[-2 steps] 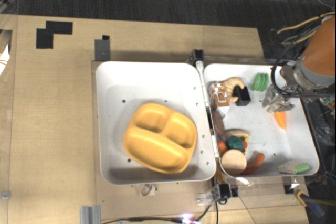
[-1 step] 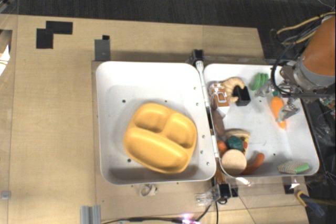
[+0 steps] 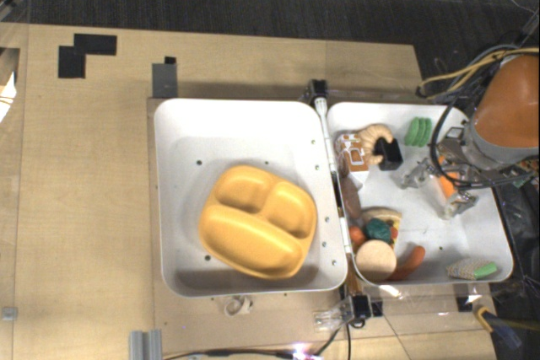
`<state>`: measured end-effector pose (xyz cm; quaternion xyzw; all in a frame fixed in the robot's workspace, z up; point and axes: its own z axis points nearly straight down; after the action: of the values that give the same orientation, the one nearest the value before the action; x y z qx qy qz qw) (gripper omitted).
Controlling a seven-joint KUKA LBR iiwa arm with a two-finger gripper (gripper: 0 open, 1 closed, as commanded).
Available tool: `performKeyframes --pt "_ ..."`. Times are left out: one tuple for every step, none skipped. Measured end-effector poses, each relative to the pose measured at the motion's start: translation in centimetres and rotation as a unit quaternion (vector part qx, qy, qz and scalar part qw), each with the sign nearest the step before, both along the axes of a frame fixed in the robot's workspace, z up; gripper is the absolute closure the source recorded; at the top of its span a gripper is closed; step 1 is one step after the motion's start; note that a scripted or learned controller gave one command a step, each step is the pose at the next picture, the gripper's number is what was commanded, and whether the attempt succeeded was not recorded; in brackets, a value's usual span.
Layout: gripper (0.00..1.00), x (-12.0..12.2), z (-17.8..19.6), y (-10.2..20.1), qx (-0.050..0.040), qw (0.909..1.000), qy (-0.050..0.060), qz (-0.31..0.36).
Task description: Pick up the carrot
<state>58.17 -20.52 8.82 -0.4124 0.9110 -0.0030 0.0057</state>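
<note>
The carrot (image 3: 412, 259) is a small orange-red tapered piece lying near the front wall of the right bin (image 3: 498, 242), touching a beige ball (image 3: 376, 259). My gripper (image 3: 439, 188) hangs over the right half of that bin, up and to the right of the carrot and well apart from it. A bit of orange shows at the gripper's tip, and I cannot tell what it is. The arm's orange band (image 3: 513, 101) sits above it at the right edge.
The right bin also holds a green ridged piece (image 3: 418, 131), a tan-and-black toy (image 3: 378, 144), a small box (image 3: 354, 153), a teal piece (image 3: 379, 230) and a white-and-green piece (image 3: 472, 270). A large yellow loaf shape (image 3: 257, 219) lies in the left bin (image 3: 181, 147).
</note>
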Motion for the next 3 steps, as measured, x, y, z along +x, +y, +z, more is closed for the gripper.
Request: performKeyframes --pt "1.00 0.5 1.5 0.1 -0.0009 1.0000 -0.007 0.000" --pt "0.00 0.4 1.4 0.1 -0.0006 1.0000 -0.006 0.000" --pt "1.00 0.8 2.8 0.1 -0.0012 0.9999 -0.013 -0.001"
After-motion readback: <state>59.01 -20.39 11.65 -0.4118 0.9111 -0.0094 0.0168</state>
